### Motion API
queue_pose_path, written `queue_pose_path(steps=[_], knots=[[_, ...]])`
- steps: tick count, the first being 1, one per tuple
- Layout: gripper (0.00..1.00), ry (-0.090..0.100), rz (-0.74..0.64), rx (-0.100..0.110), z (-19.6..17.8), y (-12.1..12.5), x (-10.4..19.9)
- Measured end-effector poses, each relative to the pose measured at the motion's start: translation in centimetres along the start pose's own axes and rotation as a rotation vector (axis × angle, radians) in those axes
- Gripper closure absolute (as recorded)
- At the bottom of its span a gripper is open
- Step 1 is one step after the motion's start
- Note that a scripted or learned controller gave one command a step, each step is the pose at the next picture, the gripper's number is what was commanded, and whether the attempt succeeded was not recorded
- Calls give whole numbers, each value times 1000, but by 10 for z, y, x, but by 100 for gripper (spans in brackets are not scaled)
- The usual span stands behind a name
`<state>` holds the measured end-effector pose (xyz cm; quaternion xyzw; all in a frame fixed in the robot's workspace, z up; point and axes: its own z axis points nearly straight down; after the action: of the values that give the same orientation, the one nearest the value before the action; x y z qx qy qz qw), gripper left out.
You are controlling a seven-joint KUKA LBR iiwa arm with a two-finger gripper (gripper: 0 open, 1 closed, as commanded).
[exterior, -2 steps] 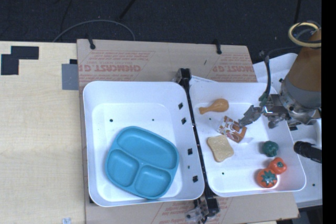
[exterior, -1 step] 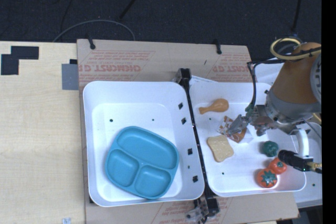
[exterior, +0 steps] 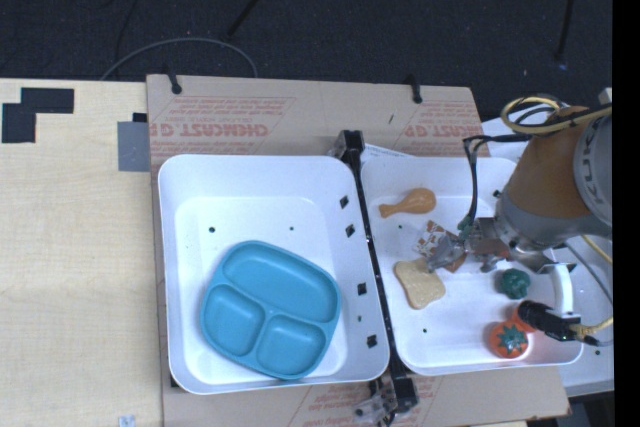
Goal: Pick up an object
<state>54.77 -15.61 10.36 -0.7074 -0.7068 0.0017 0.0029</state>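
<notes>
My pincer (exterior: 447, 253), grip state unclear, sits low in right bin (exterior: 440, 355); bread slice (exterior: 419, 283) just below-left, long axis slanted.

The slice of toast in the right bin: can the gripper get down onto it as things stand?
Probably yes: the toast lies flat and uncovered just left of the gripper, apart from the drumstick.

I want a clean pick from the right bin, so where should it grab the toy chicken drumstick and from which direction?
Probably grip the drumstick across its narrow bone end, coming straight down from above. It lies flat on the right bin floor, thin end toward the divider, with bare floor around it. The round meaty end is wider and likelier to slip.
</notes>
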Motion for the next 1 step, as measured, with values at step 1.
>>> queue_pose_path(steps=[1], knots=[[100,0,4,-1,-12,0,-1]])
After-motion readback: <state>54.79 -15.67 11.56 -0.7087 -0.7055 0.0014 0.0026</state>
